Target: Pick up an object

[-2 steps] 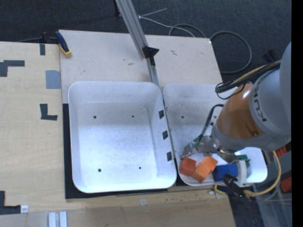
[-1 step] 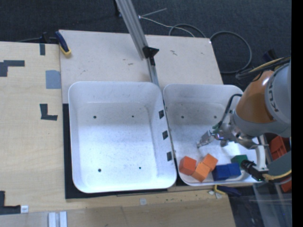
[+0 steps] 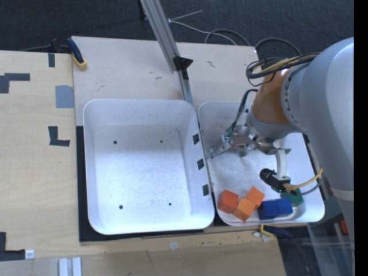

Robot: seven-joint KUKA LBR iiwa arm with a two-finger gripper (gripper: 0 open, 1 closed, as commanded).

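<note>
Several blocks lie in the front corner of the right bin (image 3: 218,112): an orange cube (image 3: 228,200), two more orange blocks (image 3: 244,209) (image 3: 256,196), a blue block (image 3: 275,208) and a small green piece (image 3: 295,198). My gripper (image 3: 228,144) hangs low over the bin's left middle, near the wall between the two bins. It sits behind the blocks and apart from them, with nothing seen in it. The grey arm and its orange band (image 3: 270,102) cover the bin's right side.
The left bin (image 3: 86,115) stands beside the right one, sharing a wall. A slanted metal rail (image 3: 164,30) runs from the top down to the bins' back edge. Cables loop over the bench behind the arm. A yellow and blue clamp (image 3: 77,53) lies at the back left.
</note>
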